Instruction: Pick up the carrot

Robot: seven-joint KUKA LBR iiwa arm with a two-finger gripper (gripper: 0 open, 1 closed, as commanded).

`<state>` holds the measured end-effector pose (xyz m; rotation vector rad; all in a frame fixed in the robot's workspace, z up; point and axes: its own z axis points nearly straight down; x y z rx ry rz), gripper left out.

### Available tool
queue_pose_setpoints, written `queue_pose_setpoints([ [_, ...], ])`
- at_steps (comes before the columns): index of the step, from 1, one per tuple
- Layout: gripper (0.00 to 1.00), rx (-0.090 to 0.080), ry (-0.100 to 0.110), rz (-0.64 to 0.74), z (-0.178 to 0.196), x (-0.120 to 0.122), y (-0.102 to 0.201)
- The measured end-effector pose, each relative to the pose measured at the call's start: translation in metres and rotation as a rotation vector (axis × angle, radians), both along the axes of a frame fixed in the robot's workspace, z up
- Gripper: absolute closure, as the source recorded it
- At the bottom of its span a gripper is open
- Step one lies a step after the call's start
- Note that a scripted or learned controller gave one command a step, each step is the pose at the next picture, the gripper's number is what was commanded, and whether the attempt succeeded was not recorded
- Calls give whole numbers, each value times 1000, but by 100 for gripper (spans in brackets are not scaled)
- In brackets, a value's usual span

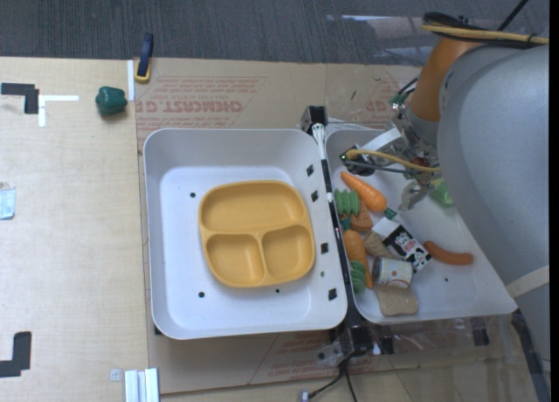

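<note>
A yellow tray point(256, 232) with 3 compartments sits in the left bin point(166, 217). The carrot point(364, 190) lies in the crowded right bin point(454, 300). The gripper point(417, 189) hovers just right of it, seemingly empty; its opening I cannot tell. Neighbouring toys could foul a grasp.

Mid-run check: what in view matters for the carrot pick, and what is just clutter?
Matters:
carrot, in the right bin
gripper, just right of the carrot

Clutter:
yellow divided plate in the left bin
sausage
bread slice
green ball on the bench
</note>
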<state>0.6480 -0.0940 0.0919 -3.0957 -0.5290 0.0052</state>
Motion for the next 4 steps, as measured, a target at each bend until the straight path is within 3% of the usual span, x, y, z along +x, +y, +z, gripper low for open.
queue_pose_setpoints([
  [1,0,1,2,-68,-1,-71,-5],
  [2,0,0,0,-117,0,-41,2],
  [3,100,1,5,-112,8,-41,2],
  [4,100,0,-3,-118,99,-44,69],
])
